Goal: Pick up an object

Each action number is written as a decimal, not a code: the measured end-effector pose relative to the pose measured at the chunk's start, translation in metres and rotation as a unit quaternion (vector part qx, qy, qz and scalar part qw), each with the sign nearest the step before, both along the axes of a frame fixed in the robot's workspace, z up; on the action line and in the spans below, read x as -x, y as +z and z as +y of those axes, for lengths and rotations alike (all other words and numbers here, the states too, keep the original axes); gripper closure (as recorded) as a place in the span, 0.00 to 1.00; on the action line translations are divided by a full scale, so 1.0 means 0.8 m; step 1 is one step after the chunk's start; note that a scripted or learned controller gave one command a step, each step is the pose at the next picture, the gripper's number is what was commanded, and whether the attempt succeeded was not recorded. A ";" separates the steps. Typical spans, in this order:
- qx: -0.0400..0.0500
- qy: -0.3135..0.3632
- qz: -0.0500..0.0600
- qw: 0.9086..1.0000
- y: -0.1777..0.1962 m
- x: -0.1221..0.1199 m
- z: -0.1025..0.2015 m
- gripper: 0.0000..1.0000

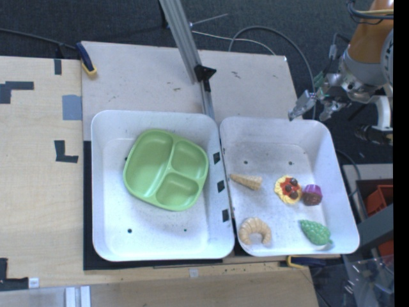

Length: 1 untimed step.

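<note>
1. Nearest me, I am seeing a croissant and a green toy lying along the front of the right bin, well apart from each other.
2. Just behind them, a tart is sitting touching a purple toy, and a cone is lying to their left.
3. In the left bin, a green plate is resting, tilted a little.
4. Both bins are sitting side by side on the table.
5. Farthest off, the gripper is hovering over the right bin's far right corner, holding nothing; I cannot tell whether its jaws are apart or together.
</note>
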State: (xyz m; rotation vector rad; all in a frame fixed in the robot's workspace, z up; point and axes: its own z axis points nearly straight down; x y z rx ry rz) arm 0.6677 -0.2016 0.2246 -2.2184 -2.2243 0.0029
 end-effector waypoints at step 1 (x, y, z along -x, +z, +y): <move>0.000 0.000 0.000 1.000 0.000 0.000 0.000 0.00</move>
